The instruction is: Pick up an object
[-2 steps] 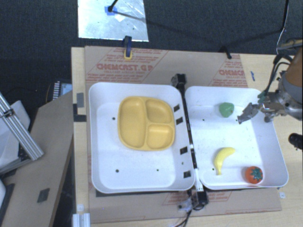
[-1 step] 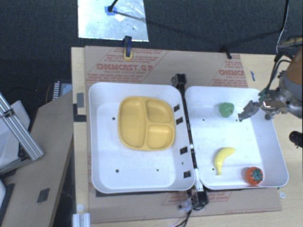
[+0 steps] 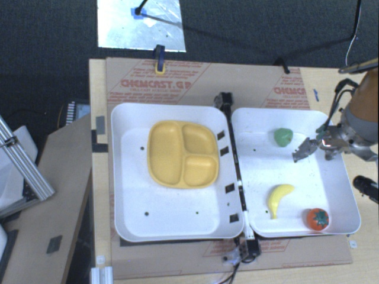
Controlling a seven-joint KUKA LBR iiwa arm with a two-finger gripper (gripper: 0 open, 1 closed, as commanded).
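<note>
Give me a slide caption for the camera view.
End effector hovers near green object; banana, tomato nearby.

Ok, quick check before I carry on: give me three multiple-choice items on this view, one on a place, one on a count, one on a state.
1. Where is the yellow divided tray?
A. left bin
B. right bin
C. on the cardboard

2. How many items lie in the right bin?
A. one
B. three
C. five

3. What is the pincer doing?
A. gripping the banana
B. gripping the tomato
C. holding nothing, over the bin floor

Answers:
1 A, it sits in the left bin.
2 B, green ball, banana and tomato.
3 C, every item lies apart from it.
</note>
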